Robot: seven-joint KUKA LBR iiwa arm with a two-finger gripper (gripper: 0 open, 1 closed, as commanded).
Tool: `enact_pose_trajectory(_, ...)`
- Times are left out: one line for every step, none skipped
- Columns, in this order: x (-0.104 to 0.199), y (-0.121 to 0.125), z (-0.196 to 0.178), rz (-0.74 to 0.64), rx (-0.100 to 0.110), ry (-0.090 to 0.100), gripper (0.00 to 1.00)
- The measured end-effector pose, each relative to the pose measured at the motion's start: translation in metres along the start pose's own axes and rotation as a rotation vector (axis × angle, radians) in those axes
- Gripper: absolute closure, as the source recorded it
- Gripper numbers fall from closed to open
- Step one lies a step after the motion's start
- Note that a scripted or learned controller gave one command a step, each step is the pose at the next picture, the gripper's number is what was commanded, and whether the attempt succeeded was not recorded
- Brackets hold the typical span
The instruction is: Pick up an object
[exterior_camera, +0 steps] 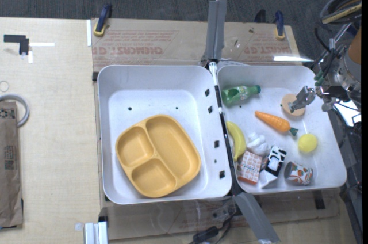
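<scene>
While fingers [300, 100] hover, state unclear, yellow tray [158, 155] fills left bin [109, 122]

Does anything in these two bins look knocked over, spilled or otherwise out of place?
Nothing looks spilled or broken. The green bottle lies on its side at the back of the right bin, and the small can near the front lies tipped over too. The yellow divided plate sits flat but skewed in the left bin.
</scene>
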State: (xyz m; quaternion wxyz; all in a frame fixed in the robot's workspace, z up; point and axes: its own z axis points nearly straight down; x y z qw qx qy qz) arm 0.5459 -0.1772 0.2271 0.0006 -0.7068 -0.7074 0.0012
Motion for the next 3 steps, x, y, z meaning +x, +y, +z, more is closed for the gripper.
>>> enact_pose_trajectory(0.009, 0.006, 0.135, -0.119, -0.003, -0.001, 0.00)
enact_pose_trajectory(0.008, 0.006, 0.127, -0.116, -0.003, -0.001, 1.00)
enact_pose_trajectory(0.050, -0.010, 0.023, -0.385, -0.003, -0.001, 1.00)
